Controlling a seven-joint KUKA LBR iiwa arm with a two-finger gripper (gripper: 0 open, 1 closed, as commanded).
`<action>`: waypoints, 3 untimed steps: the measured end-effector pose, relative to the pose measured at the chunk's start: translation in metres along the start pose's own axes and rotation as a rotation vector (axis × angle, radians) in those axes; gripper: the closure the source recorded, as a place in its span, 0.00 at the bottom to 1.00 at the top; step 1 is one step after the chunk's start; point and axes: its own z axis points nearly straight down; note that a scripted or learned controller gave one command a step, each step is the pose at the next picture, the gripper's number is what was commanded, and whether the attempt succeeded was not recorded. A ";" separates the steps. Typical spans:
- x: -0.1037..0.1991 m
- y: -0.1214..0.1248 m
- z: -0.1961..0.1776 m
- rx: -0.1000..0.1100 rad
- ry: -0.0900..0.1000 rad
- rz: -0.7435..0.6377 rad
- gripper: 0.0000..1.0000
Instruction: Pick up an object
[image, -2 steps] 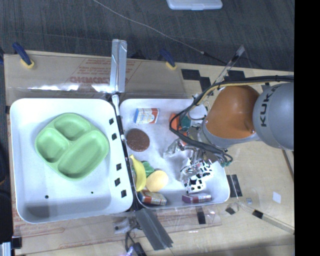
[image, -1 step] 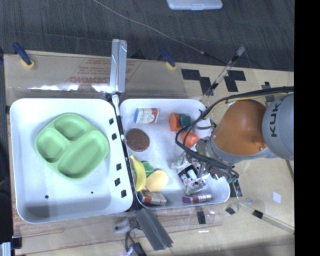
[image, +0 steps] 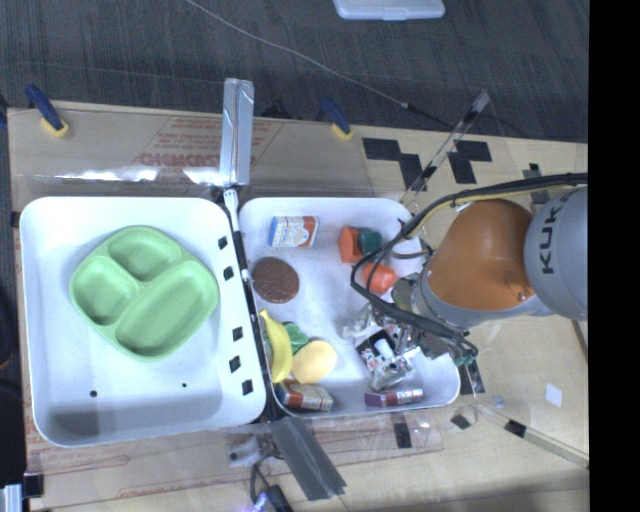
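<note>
In the camera view the arm (image: 490, 260) reaches in from the right over the right bin (image: 330, 210), its orange band hanging above the bin's right half. The tool (image: 392, 357) is low in the bin's lower right part, amid a tangle of cables and small clutter; whether it is wide, narrow or holding anything I cannot tell, since the wrist and wires hide its tip.

Right around the tool lie a crumpled silvery wrapper (image: 358, 325) and, just below, a slim purple-and-red tube (image: 393, 398) along the bin's front wall. The tube is the nearest likely candidate. It looks light and stiff, probably smooth and apt to roll, so a hold across its middle, at right angles to its length, would suit best. Its closeness to the wall may crowd one side of the grip.

Elsewhere in the right bin:
- a small blue-and-white carton (image: 293, 232) near the back wall, light and boxy, easy across its flat faces
- a brown round disc (image: 276, 280), flat and hard to get under
- a banana (image: 277, 345) touching a yellow lemon (image: 314, 361), both rounded and likely slippery
- a small can (image: 306, 398) lying on its side at the front
- orange and green toy pieces (image: 360, 243) near the arm

The left bin (image: 60, 420) holds a green divided plate (image: 145, 290), wide and shallow, best taken at its rim.
</note>
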 end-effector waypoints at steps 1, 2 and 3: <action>0.005 0.013 -0.002 0.007 -0.009 0.046 0.00; 0.003 0.014 -0.012 0.007 -0.010 0.039 1.00; -0.023 0.102 -0.001 0.000 0.000 0.208 1.00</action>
